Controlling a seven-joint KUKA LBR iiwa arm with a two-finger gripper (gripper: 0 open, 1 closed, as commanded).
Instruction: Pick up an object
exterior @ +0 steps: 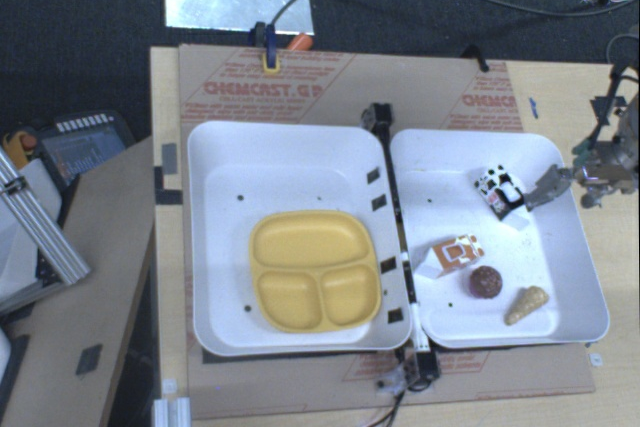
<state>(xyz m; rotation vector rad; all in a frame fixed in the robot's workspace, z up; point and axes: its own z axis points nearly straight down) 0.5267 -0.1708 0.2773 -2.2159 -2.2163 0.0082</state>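
Camera view: at the right edge of the frame, the pincer [548, 183] reaches over the right bin [560, 315]; whether it is wide or narrow cannot be told. A black-and-white toy [498, 189] lies just left of its tip, seemingly touching. Lower in the frame lie an orange-and-white packet [457, 253], a brown ball [486, 282] and a tan cone [526, 305].

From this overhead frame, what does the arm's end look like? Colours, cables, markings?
At the view's right edge, the gripper is dull grey metal with a flat, tapered fingertip. Behind it sits a cluttered grey wrist block with thin dark cables looping above. No markings are legible.
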